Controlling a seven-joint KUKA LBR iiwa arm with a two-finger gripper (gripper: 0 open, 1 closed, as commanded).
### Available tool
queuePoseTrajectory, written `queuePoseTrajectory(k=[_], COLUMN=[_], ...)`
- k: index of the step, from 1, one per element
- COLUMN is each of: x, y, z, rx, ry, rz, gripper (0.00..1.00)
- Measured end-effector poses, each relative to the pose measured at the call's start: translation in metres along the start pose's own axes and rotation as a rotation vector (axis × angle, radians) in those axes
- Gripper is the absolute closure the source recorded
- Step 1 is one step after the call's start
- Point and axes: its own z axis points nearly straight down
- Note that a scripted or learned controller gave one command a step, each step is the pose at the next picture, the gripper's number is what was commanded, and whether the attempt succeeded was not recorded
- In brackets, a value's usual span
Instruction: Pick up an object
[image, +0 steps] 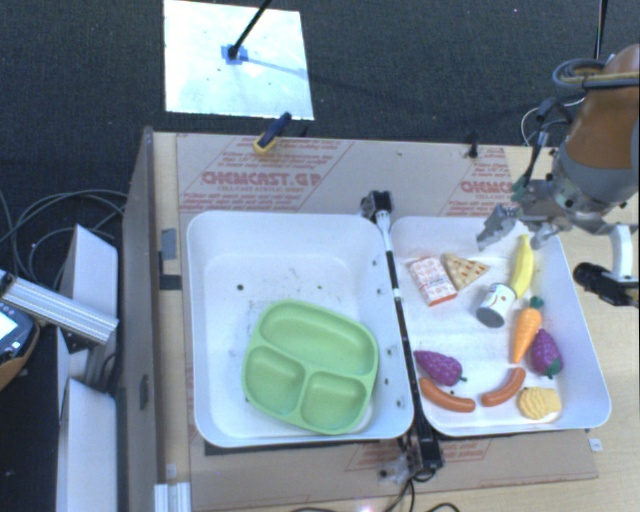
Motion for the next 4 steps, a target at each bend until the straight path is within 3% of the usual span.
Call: queuePoseTrajectory(k=[1,2,3,4], x=[-0.025,-0.025,0.001,0.060], y=[-0.007,-0.006,-0.028,-0.023], z=[0.142,0.131,0.024,-0.003], rx=[0.000,-0.003,-0.004,-0.001], ry=[0.000,0.000,-0.001,0.001], rz=[0.002,0.000,-0.001,-0.002], gripper=[0.00,1.00,1.00,1.00])
